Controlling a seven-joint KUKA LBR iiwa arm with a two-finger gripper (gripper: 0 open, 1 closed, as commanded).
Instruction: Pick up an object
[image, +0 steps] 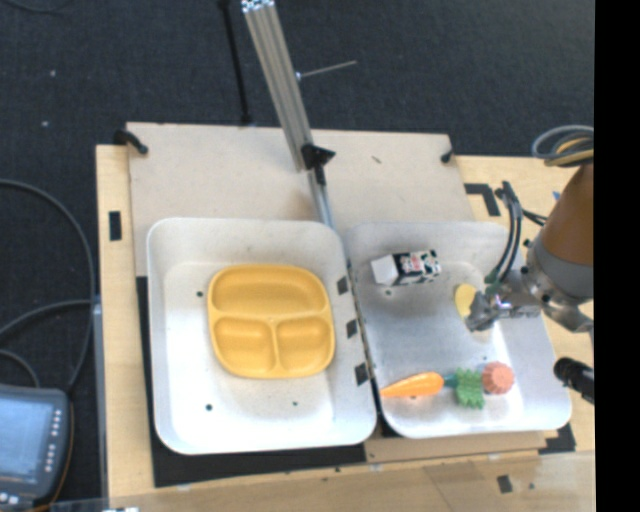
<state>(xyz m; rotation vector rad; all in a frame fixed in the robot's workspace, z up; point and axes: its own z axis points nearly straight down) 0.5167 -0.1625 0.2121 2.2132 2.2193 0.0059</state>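
My gripper (484, 312) hangs low over the right bin (440, 425), reaching in from the right edge. Its tip sits just right of a small yellow object (464, 297), partly covering that object's lower right side. A white and black toy (405, 267) lies near the bin's far edge. Along the near edge lie an orange carrot (412, 386), a green piece (468, 389) and a pinkish-red round piece (498, 377).
The left bin (180, 420) holds a yellow divided plate (270, 320). A slanted metal pole (285, 90) rises behind the bins. Cables (512, 225) run along the arm at the right.
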